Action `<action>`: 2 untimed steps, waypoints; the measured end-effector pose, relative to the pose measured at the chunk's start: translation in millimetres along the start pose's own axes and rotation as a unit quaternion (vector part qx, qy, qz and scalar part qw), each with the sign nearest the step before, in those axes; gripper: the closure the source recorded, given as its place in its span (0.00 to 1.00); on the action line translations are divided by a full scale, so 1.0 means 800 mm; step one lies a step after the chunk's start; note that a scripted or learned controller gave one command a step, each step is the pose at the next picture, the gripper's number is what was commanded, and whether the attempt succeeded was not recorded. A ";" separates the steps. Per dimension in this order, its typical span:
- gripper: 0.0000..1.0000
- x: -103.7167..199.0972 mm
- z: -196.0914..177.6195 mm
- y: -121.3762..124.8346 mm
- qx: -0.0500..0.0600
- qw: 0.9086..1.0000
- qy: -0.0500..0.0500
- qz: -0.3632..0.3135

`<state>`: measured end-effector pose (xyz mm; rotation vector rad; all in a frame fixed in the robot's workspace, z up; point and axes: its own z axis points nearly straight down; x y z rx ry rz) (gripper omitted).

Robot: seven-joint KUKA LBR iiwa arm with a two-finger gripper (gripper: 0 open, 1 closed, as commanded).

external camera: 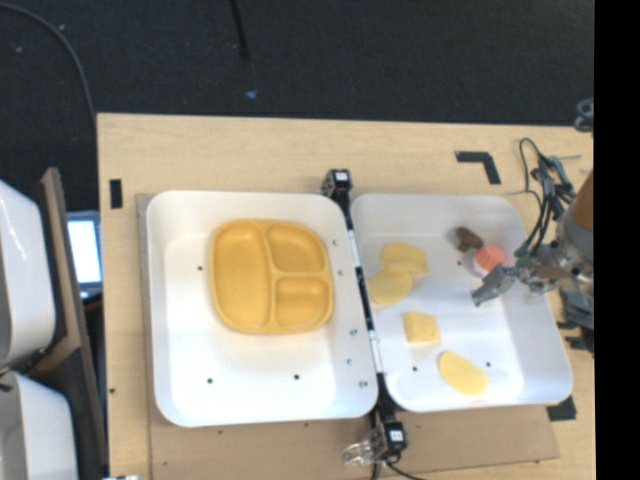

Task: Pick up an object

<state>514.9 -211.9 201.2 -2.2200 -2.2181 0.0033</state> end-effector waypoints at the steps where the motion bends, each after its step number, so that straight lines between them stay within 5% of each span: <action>1: 0.00 -0.004 0.055 0.006 0.000 1.000 0.000 0.000; 2: 0.00 -0.004 0.120 0.004 0.000 1.000 0.000 0.000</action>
